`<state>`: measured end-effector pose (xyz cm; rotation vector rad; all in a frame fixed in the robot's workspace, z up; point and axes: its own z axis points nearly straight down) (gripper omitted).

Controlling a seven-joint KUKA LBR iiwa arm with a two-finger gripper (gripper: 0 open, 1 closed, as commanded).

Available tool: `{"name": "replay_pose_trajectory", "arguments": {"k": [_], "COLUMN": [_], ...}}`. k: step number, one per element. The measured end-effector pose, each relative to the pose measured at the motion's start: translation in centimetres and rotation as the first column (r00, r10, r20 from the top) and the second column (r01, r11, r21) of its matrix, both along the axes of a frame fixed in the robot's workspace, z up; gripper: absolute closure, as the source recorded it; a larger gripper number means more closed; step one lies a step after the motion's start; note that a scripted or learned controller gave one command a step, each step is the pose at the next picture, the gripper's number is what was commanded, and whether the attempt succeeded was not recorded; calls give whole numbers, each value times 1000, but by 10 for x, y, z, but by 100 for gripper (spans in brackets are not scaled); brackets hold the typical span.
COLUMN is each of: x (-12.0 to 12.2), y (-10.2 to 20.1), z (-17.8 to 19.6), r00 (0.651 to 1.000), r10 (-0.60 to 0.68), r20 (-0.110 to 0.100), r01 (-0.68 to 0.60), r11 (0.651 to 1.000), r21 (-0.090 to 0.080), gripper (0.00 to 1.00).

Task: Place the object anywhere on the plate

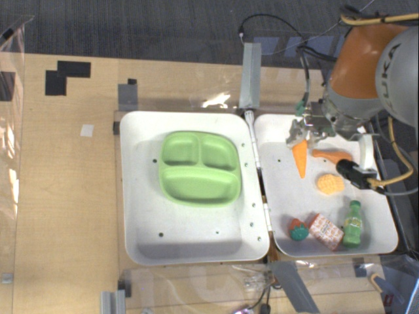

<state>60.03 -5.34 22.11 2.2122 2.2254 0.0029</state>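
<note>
A green plate (pixel 198 169) with three compartments lies in the left bin (pixel 141 241). Over the upper part of the right bin (pixel 386 241), my gripper (pixel 302 135) reaches in from the right. An orange carrot (pixel 300 159) has its broad end between the fingers and its tip pointing toward the front, so the gripper looks shut on it. The carrot is over the right bin's floor, to the right of the plate and across the divider between the bins.
The right bin also holds a second orange piece (pixel 330 154), a round orange fruit (pixel 330 184), a green bottle (pixel 353 224), a red-and-white box (pixel 325 231) and a small green-and-red item (pixel 298 231). A black cable end (pixel 353 173) hangs off the arm.
</note>
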Motion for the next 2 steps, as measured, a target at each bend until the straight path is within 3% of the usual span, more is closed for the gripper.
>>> {"name": "replay_pose_trajectory", "arguments": {"k": [1, 2], "x": [69, 69], "y": [92, 92], "z": [-25, -24], "r00": [999, 999], "r10": [41, 41], "r20": [-1, 0], "r01": [-41, -41], "r11": [999, 999], "r21": [2, 1], "gripper": [100, 0]}}
